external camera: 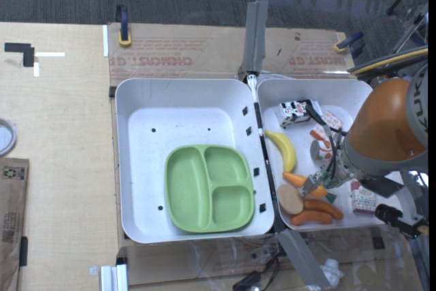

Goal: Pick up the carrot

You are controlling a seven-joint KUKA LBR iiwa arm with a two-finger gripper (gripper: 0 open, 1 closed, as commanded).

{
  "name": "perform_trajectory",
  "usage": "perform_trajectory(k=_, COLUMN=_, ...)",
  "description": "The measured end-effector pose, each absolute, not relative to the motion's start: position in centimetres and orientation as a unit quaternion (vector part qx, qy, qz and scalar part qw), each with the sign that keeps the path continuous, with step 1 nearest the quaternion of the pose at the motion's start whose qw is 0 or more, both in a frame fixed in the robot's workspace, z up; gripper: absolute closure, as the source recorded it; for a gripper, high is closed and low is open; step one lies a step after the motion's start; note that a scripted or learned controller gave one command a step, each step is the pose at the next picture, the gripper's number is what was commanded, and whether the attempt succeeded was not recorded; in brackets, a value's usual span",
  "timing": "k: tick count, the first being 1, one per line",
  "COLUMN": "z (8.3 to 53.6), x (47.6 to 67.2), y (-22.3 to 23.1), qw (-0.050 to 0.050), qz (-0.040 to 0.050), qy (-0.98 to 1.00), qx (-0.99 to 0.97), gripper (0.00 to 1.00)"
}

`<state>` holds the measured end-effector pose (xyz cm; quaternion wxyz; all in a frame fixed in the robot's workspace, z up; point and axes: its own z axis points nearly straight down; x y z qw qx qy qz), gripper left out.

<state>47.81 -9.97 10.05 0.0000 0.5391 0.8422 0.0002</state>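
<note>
Lying along the near wall of the right bin (269,167), a reddish sausage (313,217) sits just right of a round tan slice (289,200). Just beyond them is the carrot (294,179), an orange piece pointing left toward the divider between the bins, near the middle of the bin's left half. The gripper (319,182) hangs low at the carrot's right end, touching it or very nearly so. Whether it is clenched or released cannot be told from this angle, and nothing shows the carrot grasped. A scrap of green (330,196) pokes out just right of the gripper.

The grey arm (381,129), with its broad orange band, comes in from the right and covers much of the bin's right half. A small packet (363,201) lies under it near the right wall.

A banana (285,148) curves just beyond the carrot, close to the divider. In the left bin (136,146), a green divided plate (210,187) rests toward the near right corner.

Farther back in the right bin sits a black-and-white carton (294,110). On the cardboard behind the bins, a clamp (122,27) stands at the far left.
</note>
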Motion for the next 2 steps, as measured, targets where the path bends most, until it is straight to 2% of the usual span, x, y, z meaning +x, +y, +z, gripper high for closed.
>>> perform_trajectory(k=1, z=19.1, x=48.1, y=-5.5, qw=0.0, qz=-0.001, qy=0.712, qx=0.702, gripper=1.0)
perform_trajectory(k=2, z=19.1, x=50.9, y=-6.5, qw=0.0, qz=-0.0012, qy=0.789, qx=0.615, gripper=1.0)
